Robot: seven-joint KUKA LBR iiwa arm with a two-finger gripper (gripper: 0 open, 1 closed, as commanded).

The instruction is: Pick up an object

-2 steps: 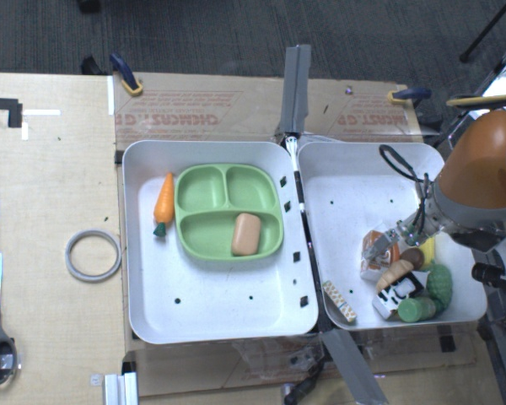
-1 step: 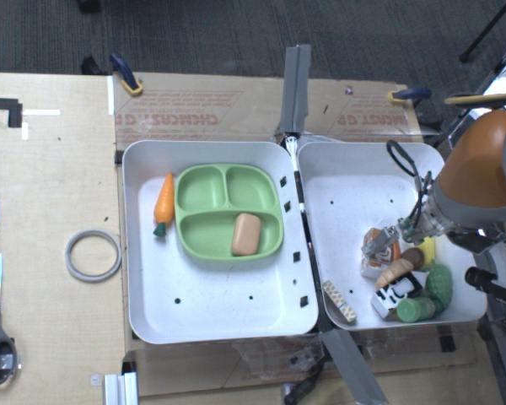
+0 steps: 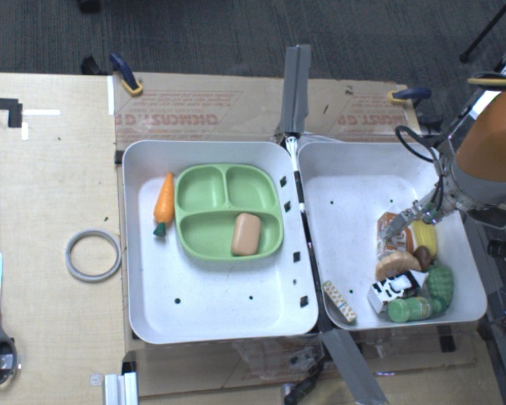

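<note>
Jaws, grip state unclear, poised over the crinkled orange-and-white snack packet in the cluttered right white bin; likely to slip off glossy wrapping or snag neighbours.

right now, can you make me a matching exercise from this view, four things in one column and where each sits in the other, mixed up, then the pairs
Things:
1. carrot
2. tan block
3. grey ring
4. tool

Places:
A. on the bench, left of both bins
B. in the green tray's lower compartment
C. in the left bin, lying against the green tray's left edge
D. over the pile of items in the right bin

Pairs: 1-C, 2-B, 3-A, 4-D
</note>
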